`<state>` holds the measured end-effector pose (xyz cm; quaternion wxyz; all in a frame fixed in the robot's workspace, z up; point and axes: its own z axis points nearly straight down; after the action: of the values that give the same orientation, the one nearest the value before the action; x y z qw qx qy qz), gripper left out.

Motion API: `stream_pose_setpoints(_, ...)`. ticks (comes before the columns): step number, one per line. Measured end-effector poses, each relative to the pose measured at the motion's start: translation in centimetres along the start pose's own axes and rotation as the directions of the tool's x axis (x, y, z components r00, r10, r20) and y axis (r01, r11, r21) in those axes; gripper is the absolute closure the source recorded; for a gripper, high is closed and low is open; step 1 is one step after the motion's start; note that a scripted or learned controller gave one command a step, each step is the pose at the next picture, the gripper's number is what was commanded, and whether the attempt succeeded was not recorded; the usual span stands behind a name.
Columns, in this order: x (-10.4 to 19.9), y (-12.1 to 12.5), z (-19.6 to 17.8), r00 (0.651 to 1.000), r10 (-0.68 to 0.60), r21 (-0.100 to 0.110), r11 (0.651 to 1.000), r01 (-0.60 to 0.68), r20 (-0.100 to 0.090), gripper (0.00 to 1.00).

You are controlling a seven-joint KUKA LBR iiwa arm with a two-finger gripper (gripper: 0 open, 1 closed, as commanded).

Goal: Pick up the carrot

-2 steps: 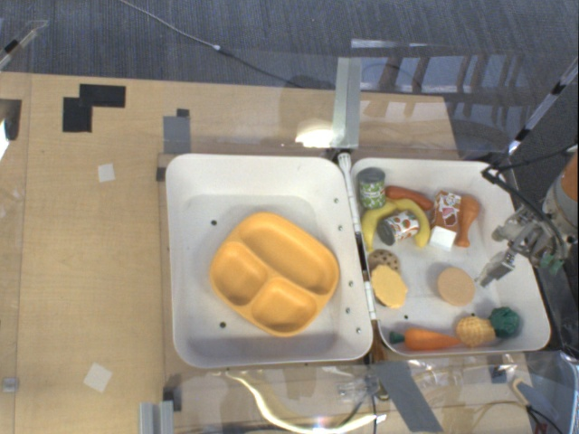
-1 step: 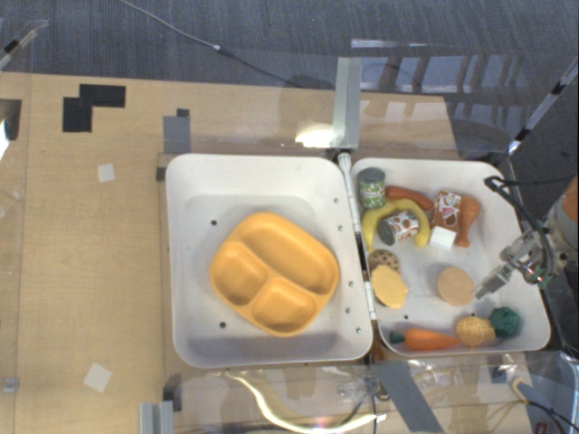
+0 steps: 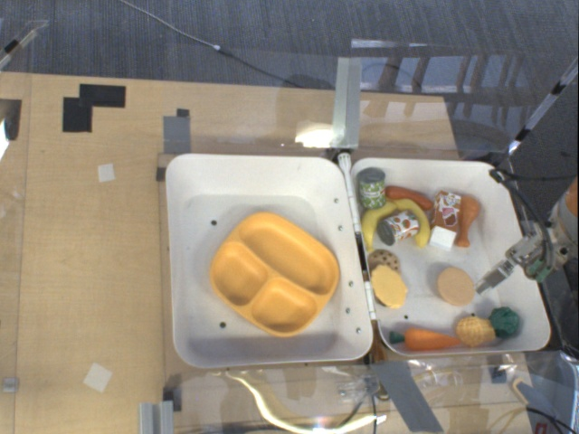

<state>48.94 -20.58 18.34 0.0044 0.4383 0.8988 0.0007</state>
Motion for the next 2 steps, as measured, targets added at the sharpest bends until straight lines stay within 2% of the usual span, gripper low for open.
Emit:
stream_pose_setpoints(1, -1.0, 1.5, 2.9, 0.995, 0.096, 0.001, 0.995, -0.096, -0.003, 0.00)
stream_pose_setpoints(2, 0.1, 0.0, 3.2, 0.982, 0.190, 0.002, 0.982, -0.190, -0.004, 0.00)
